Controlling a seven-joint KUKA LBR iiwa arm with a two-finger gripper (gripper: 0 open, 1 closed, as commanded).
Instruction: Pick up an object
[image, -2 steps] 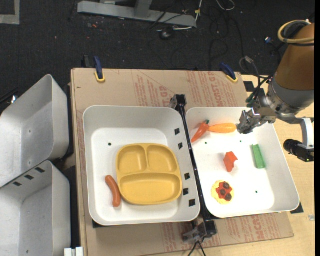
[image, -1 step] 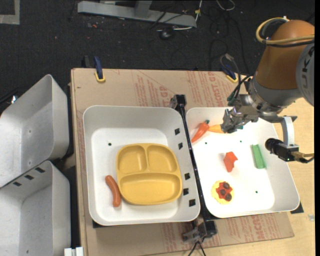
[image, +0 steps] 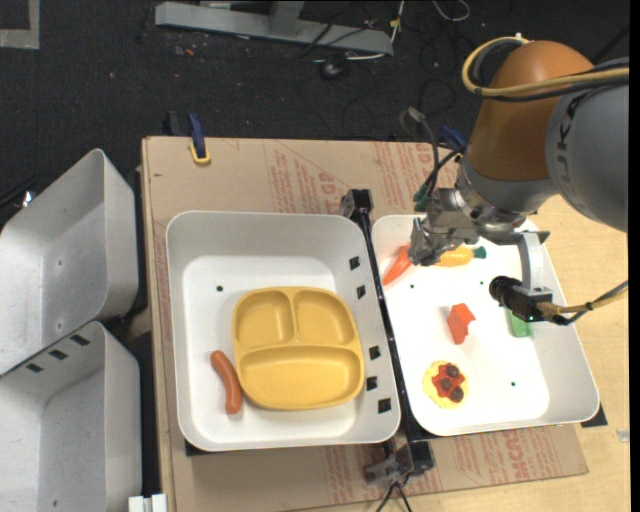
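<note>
The claw (image: 428, 250) sits low just beside the orange carrot (image: 397, 265).

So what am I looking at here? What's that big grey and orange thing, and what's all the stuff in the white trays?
That is a robot arm, filmed by one camera looking down from above. It reaches in from the right, and its gripper is low over the far corner of the right white bin. Beside it lie an orange toy carrot and a small yellow piece. Nearer us lie a red-orange block, a green piece and a small round toy pizza. The left white bin holds a yellow divided plate and a toy sausage. I can't tell if anything is held.
</note>
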